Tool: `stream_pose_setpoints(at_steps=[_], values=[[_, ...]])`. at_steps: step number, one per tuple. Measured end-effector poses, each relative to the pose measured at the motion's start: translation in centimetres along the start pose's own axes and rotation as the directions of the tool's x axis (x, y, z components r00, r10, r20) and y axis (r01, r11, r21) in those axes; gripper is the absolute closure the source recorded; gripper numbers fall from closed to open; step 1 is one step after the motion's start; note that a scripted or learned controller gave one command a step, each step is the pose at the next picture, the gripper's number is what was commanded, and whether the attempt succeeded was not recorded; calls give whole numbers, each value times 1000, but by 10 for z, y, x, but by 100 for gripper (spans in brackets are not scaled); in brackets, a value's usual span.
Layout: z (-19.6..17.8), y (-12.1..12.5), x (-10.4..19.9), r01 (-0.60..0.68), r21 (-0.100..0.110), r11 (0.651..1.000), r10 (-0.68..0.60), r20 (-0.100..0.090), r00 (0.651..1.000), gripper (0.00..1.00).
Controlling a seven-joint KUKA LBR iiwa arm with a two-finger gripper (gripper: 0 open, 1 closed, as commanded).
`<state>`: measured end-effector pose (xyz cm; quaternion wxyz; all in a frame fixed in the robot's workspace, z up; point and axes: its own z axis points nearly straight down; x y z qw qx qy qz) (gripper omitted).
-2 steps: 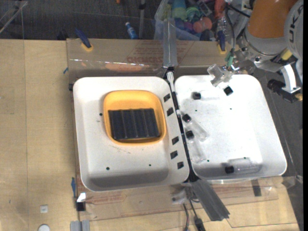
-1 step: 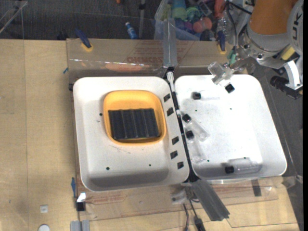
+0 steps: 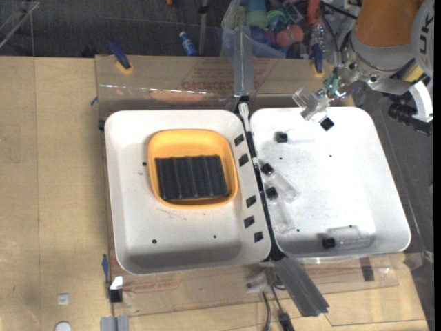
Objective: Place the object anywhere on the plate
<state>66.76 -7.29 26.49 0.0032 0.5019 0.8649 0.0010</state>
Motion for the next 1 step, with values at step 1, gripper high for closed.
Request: stream_pose_setpoints(at_steps=[1], values=[[-16,-8,-14,32,1,999,-32,1,999,100]])
